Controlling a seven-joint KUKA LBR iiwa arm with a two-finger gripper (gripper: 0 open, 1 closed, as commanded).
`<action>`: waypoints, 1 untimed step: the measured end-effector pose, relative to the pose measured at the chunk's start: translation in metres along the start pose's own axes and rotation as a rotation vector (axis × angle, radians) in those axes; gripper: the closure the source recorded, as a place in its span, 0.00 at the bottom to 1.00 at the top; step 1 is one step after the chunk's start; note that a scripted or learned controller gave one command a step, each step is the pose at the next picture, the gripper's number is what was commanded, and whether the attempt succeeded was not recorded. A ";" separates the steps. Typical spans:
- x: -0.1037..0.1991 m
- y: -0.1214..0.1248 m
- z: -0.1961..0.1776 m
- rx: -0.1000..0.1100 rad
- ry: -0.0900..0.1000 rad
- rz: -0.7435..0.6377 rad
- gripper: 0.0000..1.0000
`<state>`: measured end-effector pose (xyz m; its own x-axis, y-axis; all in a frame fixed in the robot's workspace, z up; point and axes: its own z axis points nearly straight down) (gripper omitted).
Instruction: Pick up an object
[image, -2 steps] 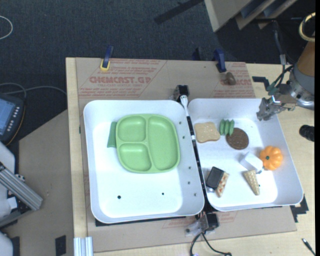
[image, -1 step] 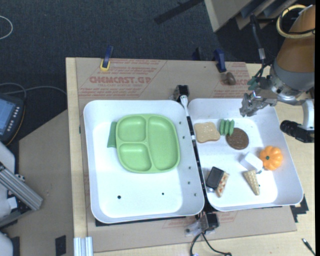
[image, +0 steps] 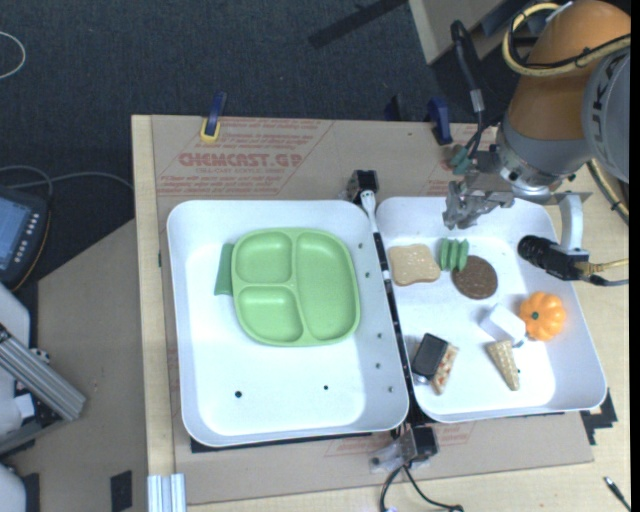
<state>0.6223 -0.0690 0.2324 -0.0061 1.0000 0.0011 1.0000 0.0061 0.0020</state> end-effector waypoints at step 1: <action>0.050 0.022 0.015 -0.001 0.000 0.000 1.00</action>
